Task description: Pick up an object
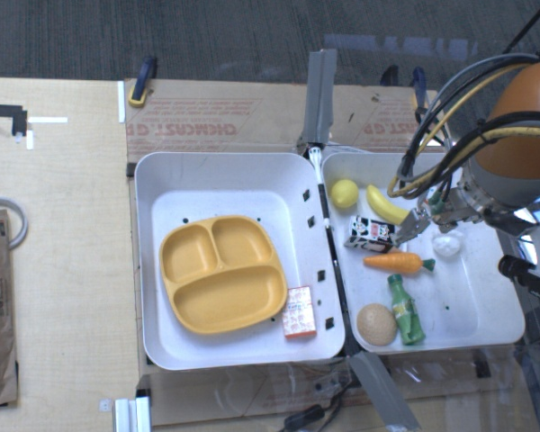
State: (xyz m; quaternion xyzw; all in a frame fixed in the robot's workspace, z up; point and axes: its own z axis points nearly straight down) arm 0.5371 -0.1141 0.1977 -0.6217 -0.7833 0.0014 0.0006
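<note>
Just left of the claw (pixel 420 221) lies the milk carton (pixel 370 233)

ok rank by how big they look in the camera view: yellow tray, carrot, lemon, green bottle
1. yellow tray, by far the largest
2. green bottle and carrot, which look about alike, so no ranking between them
3. lemon, the smallest

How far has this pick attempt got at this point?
Done: the gripper has reached into the right bin, low beside the cow-patterned carton and banana. In hand: nothing visibly lifted; carrot, lemon, green bottle and egg all lie on the floor. Left: grasp and raise one object.
</note>
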